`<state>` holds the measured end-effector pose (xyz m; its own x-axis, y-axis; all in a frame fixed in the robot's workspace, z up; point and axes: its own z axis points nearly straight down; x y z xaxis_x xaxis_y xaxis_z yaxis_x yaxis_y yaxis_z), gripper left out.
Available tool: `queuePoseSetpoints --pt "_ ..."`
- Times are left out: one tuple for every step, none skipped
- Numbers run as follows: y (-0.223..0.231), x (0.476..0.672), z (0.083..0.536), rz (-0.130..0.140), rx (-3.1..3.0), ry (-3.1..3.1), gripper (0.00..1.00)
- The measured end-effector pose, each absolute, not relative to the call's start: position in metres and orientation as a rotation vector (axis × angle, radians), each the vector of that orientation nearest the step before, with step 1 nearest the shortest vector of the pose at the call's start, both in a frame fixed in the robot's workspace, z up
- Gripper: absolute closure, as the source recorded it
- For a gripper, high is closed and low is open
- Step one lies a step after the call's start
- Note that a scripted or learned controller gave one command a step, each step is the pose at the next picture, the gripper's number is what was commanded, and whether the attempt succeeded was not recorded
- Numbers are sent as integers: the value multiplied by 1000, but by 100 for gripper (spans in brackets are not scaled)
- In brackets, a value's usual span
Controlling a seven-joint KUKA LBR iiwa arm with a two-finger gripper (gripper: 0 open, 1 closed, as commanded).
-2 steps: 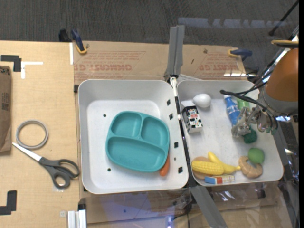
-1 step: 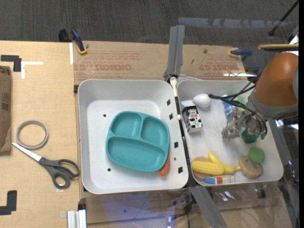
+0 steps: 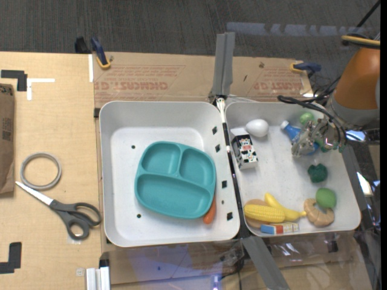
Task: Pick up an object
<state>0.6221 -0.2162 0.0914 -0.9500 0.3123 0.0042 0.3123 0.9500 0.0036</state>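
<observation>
I have the tool (image 3: 314, 139) low by the right bin's (image 3: 275, 177) far edge; its spread I cannot tell. Next: settle onto one object.

Teal plate (image 3: 175, 180), yellow banana (image 3: 279, 206), black-and-white spotted carton (image 3: 245, 151), white egg (image 3: 257, 127)

Right bin (image 3: 347, 180) holding white egg (image 3: 257, 127), cow-print box (image 3: 245, 151), dark green lump (image 3: 317, 173), corn cob (image 3: 264, 211), banana (image 3: 279, 206), all lying flat

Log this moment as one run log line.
arm: over right bin | gripper: above blue object | grasp: unconfirmed | teal plate: left bin
</observation>
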Motion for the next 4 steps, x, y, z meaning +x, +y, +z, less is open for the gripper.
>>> queuePoseSetpoints --pt "-222 574 93 1 -633 -3080 0" --pt "-176 506 92 0 -485 -3105 0" --pt "-208 545 93 1 -516 -3103 0" --pt "-152 548 92 -1 -544 -3095 0"
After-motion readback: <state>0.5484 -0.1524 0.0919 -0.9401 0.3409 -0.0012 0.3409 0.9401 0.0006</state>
